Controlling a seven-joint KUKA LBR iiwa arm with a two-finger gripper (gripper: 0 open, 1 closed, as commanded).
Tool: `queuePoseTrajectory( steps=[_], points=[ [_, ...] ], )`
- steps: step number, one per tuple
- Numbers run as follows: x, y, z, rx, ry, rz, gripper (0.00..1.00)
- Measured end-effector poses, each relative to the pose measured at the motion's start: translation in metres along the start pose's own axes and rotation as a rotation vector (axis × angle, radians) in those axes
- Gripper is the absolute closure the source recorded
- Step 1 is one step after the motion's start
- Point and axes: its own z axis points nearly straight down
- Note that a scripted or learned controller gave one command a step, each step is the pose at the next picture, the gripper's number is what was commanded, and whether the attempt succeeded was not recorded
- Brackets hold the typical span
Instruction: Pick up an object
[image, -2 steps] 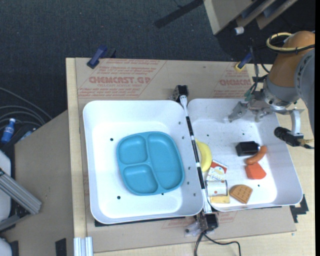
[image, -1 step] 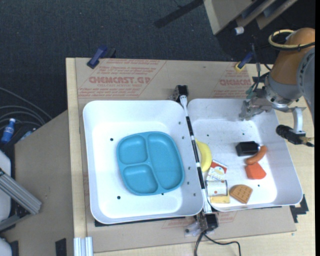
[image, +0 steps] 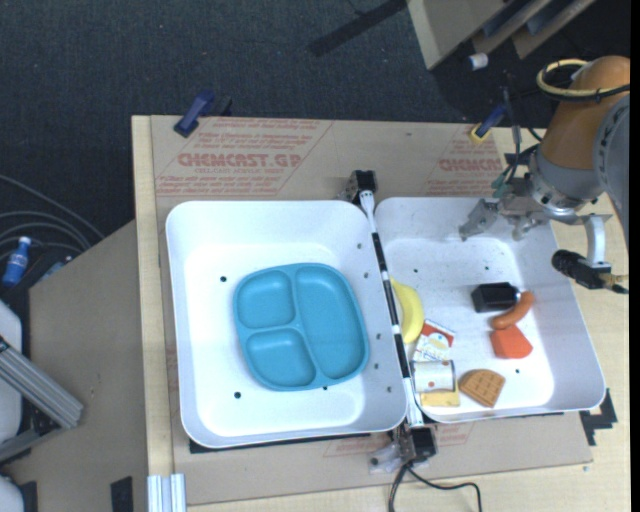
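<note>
Above the far edge of the right-hand shallow white bin (image: 560, 385), the two-finger gripper (image: 497, 222) hung spread open and empty, probably poised before a descent. Candidate objects lay below and nearer the camera: a small black block (image: 495, 296), an orange sausage-shaped toy (image: 513, 311), a yellow banana (image: 406, 309) and a brown waffle (image: 482, 387). A blue divided plastic plate (image: 298, 325) sat in the left bin (image: 190, 300).

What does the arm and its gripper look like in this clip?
The arm is grey metal with an orange band above the wrist and a round silver flange below it. The gripper has thin grey metal fingers. A black part juts from the wrist's side.
</note>
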Motion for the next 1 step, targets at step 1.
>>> queuePoseTrajectory(
  steps=[1],
  points=[
    [-0.0001, 0.0008, -0.0107, -0.003, -0.002, 0.000, 1.00]
  ],
)
